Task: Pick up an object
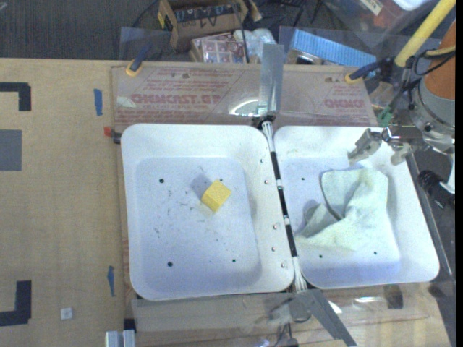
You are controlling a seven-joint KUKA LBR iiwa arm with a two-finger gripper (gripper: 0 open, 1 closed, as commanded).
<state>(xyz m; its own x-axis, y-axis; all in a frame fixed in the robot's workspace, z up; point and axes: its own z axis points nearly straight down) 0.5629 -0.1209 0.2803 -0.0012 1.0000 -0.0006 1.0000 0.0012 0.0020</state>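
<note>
A small yellow block (215,196) lies near the middle of the left bin (145,150). A crumpled pale cloth (354,210) with a greenish tint fills the centre of the right bin (304,147). My gripper (380,149) hangs over the far right part of the right bin, just above the cloth's upper edge. Its fingers (361,145) are spread apart, with nothing between them. The grey arm with its orange band (443,85) comes in from the right edge.
A metal divider (278,194) runs between the two bins. Behind them stands a cardboard panel (188,96) with a clear sheet, and clutter lies on the floor beyond. Bare wooden bench (58,194) stretches to the left.
</note>
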